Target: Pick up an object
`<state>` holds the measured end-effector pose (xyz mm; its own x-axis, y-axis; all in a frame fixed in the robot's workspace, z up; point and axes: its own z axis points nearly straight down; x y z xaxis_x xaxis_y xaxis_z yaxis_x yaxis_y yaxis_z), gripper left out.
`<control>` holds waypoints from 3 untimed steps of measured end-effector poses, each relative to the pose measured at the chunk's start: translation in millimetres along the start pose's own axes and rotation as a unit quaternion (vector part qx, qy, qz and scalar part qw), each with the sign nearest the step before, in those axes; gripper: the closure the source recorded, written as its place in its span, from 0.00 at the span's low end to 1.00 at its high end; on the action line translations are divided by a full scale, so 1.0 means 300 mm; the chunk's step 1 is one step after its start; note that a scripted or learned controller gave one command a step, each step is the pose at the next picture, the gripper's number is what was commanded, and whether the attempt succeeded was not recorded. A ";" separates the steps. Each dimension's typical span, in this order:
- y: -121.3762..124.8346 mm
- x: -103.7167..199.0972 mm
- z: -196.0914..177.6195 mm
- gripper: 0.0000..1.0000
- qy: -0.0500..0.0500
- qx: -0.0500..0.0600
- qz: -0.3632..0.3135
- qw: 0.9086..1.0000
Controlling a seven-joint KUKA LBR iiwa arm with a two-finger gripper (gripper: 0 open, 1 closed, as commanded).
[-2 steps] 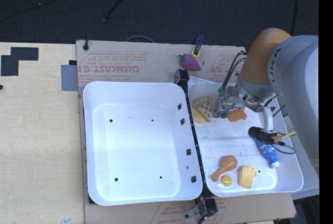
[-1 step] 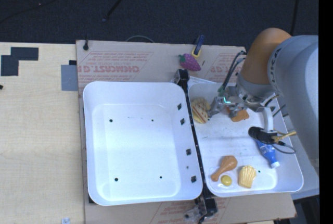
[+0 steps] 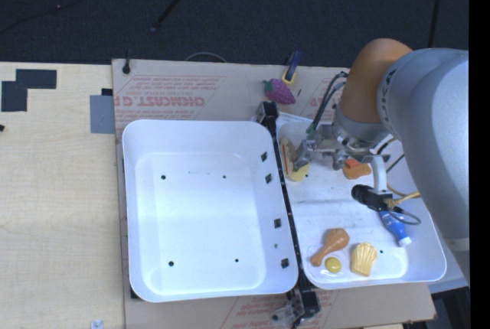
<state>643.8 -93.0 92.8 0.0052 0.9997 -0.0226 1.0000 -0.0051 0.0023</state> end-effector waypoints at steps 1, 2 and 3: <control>0.000 -0.002 0.000 0.00 0.001 0.000 0.000 1.000; -0.028 -0.007 0.001 0.00 0.005 -0.004 0.001 1.000; -0.004 -0.005 0.001 0.00 0.005 0.002 -0.001 1.000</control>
